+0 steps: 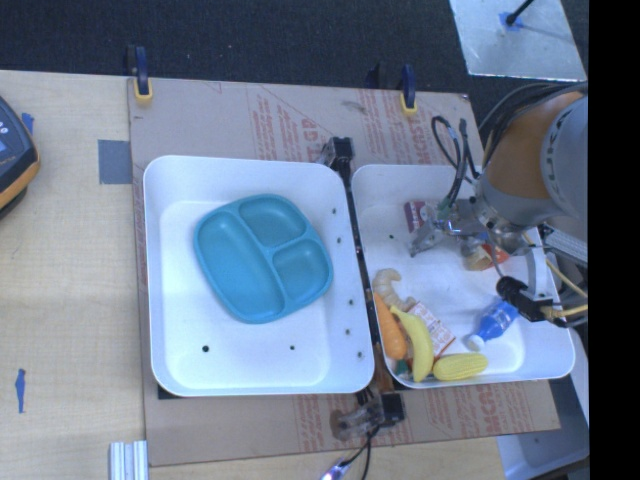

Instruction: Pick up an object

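Your gripper [432, 236] hangs low over the far part of the right bin [455, 176], and I cannot tell its state, because the wrist covers much of it. No object is visibly held. Just beside it on the far side lies a small red and white packet [416, 213], and close under the wrist there is something orange-brown [480, 258] that I cannot identify. Nearer to you, along the left wall of this bin, you have a crowded group: a carrot [392, 333], a banana [418, 342], a corn cob [460, 366] and a pale piece [386, 283], touching or overlapping each other. A blue bottle [493, 323] lies near the right side. The left bin [160, 268] holds one blue divided plate [262, 256]. The risk I see is this: the packet is flat and may slip away, and in the crowded group the gripper may push neighbours or catch two things together.
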You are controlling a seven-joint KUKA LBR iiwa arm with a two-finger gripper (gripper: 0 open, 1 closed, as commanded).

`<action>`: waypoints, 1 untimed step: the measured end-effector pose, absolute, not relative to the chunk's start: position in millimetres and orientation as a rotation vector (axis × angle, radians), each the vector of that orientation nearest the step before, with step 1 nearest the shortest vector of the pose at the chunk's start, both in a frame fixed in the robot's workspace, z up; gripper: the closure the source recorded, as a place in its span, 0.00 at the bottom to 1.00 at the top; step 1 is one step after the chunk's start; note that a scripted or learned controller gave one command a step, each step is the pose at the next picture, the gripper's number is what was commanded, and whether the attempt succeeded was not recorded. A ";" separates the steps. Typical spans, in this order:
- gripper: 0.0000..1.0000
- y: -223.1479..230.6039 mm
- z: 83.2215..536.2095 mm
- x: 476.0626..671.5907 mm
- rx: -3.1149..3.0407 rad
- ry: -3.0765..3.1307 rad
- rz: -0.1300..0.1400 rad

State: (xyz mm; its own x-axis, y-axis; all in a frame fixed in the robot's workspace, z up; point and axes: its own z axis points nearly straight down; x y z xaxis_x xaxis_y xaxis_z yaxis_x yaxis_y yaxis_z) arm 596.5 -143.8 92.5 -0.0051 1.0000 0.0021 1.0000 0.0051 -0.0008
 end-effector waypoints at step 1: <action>0.00 -153.1 92.2 656.6 -2.215 -2.225 0.002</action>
